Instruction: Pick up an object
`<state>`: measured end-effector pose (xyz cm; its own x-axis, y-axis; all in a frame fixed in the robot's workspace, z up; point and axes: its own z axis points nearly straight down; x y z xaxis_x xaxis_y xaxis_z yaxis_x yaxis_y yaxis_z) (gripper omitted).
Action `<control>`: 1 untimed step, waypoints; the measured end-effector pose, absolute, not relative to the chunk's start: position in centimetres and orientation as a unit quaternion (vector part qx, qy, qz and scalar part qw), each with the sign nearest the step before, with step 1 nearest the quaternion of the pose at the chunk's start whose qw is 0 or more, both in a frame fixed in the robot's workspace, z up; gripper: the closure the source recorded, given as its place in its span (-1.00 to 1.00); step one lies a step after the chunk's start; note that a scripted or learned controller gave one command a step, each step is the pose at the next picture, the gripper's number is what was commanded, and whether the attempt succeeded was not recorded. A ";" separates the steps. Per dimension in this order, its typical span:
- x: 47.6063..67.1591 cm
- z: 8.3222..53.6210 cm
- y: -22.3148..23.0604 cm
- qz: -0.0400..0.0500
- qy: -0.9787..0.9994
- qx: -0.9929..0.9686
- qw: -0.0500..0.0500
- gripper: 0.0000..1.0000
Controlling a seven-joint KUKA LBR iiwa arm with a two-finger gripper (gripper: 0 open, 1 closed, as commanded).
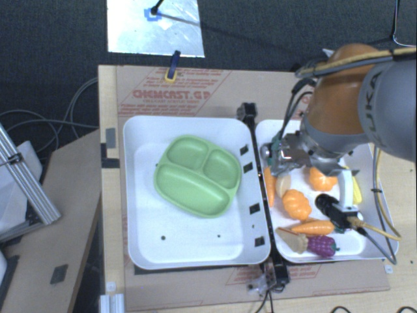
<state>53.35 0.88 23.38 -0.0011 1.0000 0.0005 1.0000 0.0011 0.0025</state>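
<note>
The right bin (371, 250) holds several toy foods: an orange pumpkin-like piece (296, 204), a carrot (313, 227), purple grapes (322, 245), a beige wedge (292, 240), a round orange piece (320, 179), a yellow piece (356, 192) and a pale piece (283, 186). A long orange stick (268, 182) lies along the bin's left wall. My gripper (277, 155) hangs low over the upper left of this bin, just above the pale piece and the stick. The arm's wrist hides the bin's upper middle.
The left bin (140, 240) bears a green divided plate (197, 175), tilted toward the upper left. A black divider rail (255, 181) with clips runs between the bins. Cardboard lies under both bins.
</note>
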 end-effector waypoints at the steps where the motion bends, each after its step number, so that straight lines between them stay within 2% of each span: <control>1: 54.3 21.9 1.9 0.000 0.709 0.705 0.000 1.00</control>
